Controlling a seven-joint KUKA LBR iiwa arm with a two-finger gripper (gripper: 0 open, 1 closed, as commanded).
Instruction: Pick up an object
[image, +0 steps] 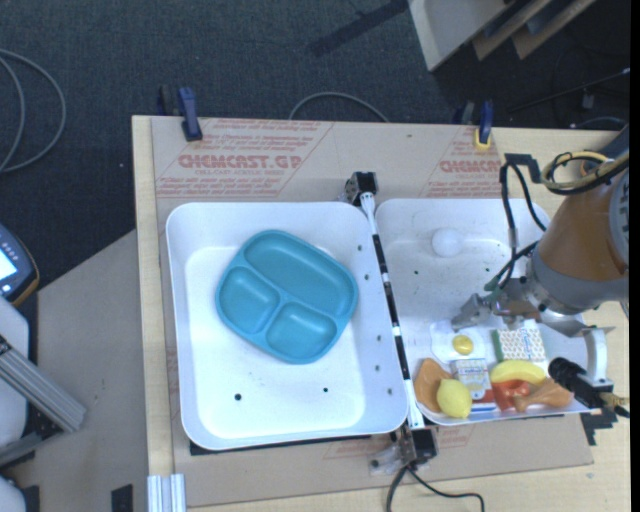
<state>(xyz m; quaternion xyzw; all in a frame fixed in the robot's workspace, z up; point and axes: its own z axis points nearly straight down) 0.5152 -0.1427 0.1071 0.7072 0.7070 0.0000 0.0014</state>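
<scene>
Toys (490, 380) sit heaped in the near corner of the right bin (420, 225), none lifted yet. Just above that heap hangs the claw (490, 308); whether it is wide or narrow I cannot tell.

The brown bench (250, 165) holds two white bins: the left bin (190, 330) at nine o'clock, the right bin (420, 225) at three.

Two blue clamps (188, 110) are gripping the counter (150, 300) edge at 12 o'clock; cables (20, 90) are lying at 10 o'clock.
</scene>
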